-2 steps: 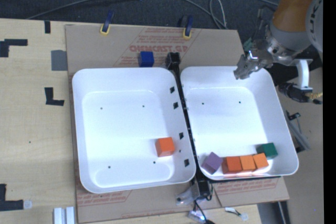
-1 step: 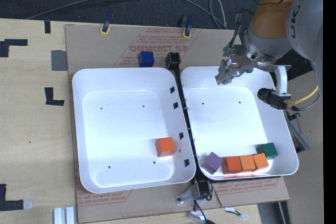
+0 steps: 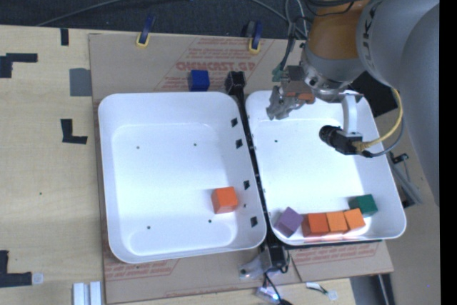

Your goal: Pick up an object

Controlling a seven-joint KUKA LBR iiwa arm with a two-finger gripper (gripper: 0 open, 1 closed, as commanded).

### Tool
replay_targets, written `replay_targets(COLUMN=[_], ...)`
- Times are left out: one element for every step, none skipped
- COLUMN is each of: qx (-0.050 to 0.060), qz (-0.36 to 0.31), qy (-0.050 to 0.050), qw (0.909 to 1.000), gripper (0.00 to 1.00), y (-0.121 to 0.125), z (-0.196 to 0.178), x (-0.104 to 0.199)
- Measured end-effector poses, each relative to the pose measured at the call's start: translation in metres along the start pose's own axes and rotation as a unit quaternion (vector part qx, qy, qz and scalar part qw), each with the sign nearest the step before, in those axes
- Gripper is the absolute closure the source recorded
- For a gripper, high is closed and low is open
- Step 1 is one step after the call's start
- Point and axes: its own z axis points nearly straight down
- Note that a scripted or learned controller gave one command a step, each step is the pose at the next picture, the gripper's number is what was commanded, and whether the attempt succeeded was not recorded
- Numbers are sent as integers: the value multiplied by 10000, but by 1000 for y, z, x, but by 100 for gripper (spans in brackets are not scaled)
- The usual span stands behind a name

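Fingers (image 3: 280, 108) look a little open with nothing between them, far from the purple block (image 3: 288, 221), which seems small, light and hard, best pinched on two flat sides.

bins (image 3: 114, 153): 2 | orange blocks (image 3: 225, 199): 4 | purple block (image 3: 288, 221): 1 | green block (image 3: 364, 204): 1 | blue block (image 3: 199, 79): 1

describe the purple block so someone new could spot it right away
Look at the right bin, along its near wall, where a row of blocks sits. The purple block is at that row's left end, beside the orange blocks, and it is the one purple piece.
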Motion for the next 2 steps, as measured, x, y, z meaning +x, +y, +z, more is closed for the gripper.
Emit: replay_targets(qx=[-9,0], qz=[-2,0], qy=[0,-2], qw=[10000,10000], gripper=[100,100], y=[-6,-10], z=[-10,3], x=[53,107])
